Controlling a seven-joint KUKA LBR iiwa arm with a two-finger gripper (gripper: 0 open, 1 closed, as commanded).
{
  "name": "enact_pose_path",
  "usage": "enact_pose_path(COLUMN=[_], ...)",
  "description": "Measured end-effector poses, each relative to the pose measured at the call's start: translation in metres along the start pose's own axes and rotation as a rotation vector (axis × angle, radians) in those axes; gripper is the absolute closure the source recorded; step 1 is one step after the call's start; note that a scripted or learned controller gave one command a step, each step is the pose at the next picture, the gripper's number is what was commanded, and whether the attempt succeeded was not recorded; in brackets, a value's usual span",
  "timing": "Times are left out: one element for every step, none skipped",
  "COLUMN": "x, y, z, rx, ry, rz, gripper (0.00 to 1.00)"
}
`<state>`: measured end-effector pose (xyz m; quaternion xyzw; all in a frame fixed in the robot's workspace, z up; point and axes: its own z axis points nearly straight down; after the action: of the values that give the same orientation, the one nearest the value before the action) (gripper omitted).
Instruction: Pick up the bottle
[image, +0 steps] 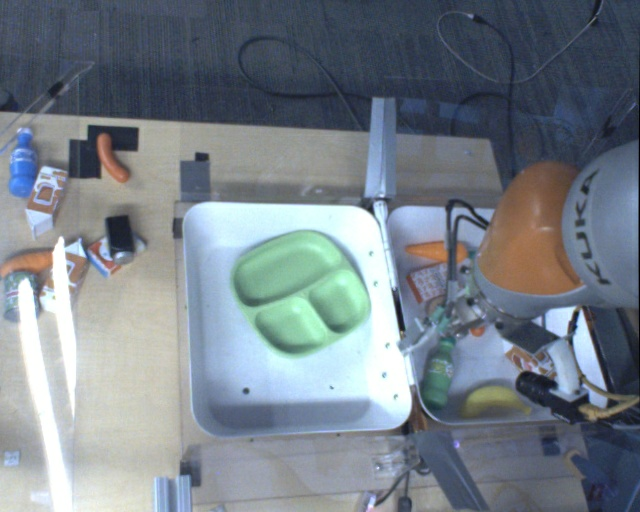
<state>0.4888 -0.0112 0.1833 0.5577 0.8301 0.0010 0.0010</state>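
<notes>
The gripper (447, 322) is hanging low inside the right bin (407, 228), right at the top end of the green bottle (438, 368), and honestly I cannot tell whether it's got hold of anything, since the wrist and the big orange band of the arm (535, 240) are blocking most of that spot. The bottle itself is lying in the near-left part of the right bin, close to the wall it shares with the left bin (200, 330), with its cap end pointing up toward the gripper. A banana (492, 400) is sitting just beside it to the right, and an orange carrot (432, 250) plus a small red-and-white packet (427, 285) are lying further back in the same bin. Over in the left bin a green divided plate (300, 290) is resting roughly in the middle. A few odds and ends, including a blue bottle (21, 160), are scattered on the bench (110, 380) off to the far left.
</notes>
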Motion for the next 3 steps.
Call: enact_pose_path(x=[-0.0078, -0.0083, -0.0025], y=[-0.0033, -0.0036, -0.0010], z=[-0.0001, -0.0001, -0.0001], rx=[0.000, 0.000, 0.000], ry=[0.000, 0.000, 0.000], rz=[0.010, 0.016, 0.020], gripper=[0.00, 0.00, 0.00])
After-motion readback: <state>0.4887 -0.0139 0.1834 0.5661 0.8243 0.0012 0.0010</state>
